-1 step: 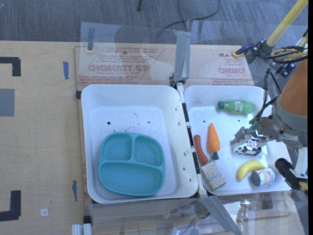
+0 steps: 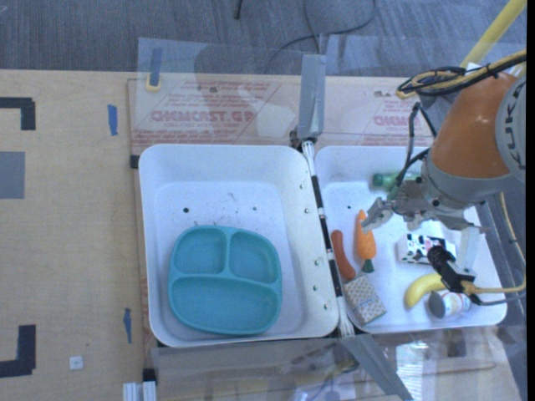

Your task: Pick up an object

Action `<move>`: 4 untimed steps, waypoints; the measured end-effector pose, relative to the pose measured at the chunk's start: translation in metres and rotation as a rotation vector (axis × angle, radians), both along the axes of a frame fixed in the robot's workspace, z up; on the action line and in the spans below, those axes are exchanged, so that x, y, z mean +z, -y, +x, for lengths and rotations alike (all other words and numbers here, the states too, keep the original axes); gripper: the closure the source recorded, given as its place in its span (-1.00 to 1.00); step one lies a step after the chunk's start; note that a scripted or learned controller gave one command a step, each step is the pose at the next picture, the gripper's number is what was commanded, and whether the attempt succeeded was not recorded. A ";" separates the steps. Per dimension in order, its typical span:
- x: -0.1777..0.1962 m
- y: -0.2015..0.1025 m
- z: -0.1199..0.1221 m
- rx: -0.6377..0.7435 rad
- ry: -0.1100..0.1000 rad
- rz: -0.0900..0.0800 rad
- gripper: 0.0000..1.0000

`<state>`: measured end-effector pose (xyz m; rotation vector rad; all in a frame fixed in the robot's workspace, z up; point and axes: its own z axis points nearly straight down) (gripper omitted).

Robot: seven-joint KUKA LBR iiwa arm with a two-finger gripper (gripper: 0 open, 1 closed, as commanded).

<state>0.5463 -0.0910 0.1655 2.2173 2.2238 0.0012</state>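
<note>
We see two bins side by side. In the left bin (image 2: 159,174), a divided plate (image 2: 224,280) lies toward the lower frame. In the right bin (image 2: 347,170), a sausage (image 2: 342,255) lies left of a carrot (image 2: 364,240), with a banana (image 2: 423,289) at lower right.

One fixed camera looks down on the bench (image 2: 67,224) from above, at a slant — its far edge and a strip of grey floor (image 2: 100,11) run along the top of the frame. Both white bins sit near the middle, the left bin (image 2: 159,174) whole, the right bin (image 2: 343,167) partly under the arm (image 2: 476,132), which enters from the right — close enough to show small items plainly.
</note>
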 end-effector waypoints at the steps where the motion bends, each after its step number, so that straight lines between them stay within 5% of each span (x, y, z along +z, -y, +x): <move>1: -0.076 0.016 0.017 0.011 0.009 0.001 -1.00; 2: -0.065 0.019 0.018 0.006 0.014 0.001 1.00; 3: 0.040 -0.044 0.045 -0.048 -0.001 0.000 1.00; 4: 0.020 -0.040 0.098 0.140 0.002 -0.002 1.00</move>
